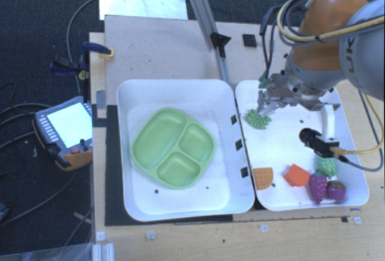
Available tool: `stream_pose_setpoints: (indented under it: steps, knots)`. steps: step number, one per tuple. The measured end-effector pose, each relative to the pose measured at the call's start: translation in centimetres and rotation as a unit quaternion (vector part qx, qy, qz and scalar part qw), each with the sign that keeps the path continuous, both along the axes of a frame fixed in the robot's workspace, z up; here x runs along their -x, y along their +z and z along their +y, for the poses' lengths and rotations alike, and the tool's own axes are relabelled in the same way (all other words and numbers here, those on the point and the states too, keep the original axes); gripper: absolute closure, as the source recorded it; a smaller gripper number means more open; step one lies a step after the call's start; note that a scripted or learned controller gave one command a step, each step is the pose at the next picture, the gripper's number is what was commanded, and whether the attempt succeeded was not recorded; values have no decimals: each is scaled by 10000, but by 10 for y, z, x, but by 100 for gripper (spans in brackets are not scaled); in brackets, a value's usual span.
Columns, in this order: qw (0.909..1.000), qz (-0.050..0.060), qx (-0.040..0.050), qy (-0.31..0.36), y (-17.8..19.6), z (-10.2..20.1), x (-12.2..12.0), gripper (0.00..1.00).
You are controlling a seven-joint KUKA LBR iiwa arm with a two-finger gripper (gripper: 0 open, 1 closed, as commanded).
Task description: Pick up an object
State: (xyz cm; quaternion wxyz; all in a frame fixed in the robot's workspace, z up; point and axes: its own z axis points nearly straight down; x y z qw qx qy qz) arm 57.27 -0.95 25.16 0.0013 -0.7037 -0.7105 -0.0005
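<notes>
**Desk:** What does the overhead view show?

**Photographer:** The grey arm's two-finger gripper (264,108) hangs low in the right-hand shallow white bin (355,133), at the upper left of its floor. Its tips meet a small green leafy plastic toy (257,119) that lies on the bin floor close to the divider between the bins.

**Desk:** Has it got hold of it?

**Photographer:** Whether the jaws stand wide or narrow cannot be told from here, and nothing shows the toy between them. My judgement: this is the grasp step, with the lift not yet made.

**Desk:** What else is within reach?

**Photographer:** Along the bin's near edge sit an orange wedge-shaped block (263,177), a red-orange block (296,175), a purple bunch of toy grapes (317,186) and a small green toy (327,166). The left-hand white bin (138,193) holds a light green three-compartment plastic plate (173,147).

**Desk:** And next?

**Photographer:** Likely a firm close on the leafy toy, then a straight rise clear of the bin wall.
</notes>
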Motion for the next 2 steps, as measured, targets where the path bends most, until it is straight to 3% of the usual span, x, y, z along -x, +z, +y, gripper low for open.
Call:
stream_pose_setpoints:
  steps: [1, 2]
  knots:
    - [10000, -1, 0, 3, 2, 52, 21, 100]
    - [10000, 5, 1, 1, -18, 101, 39, 100]
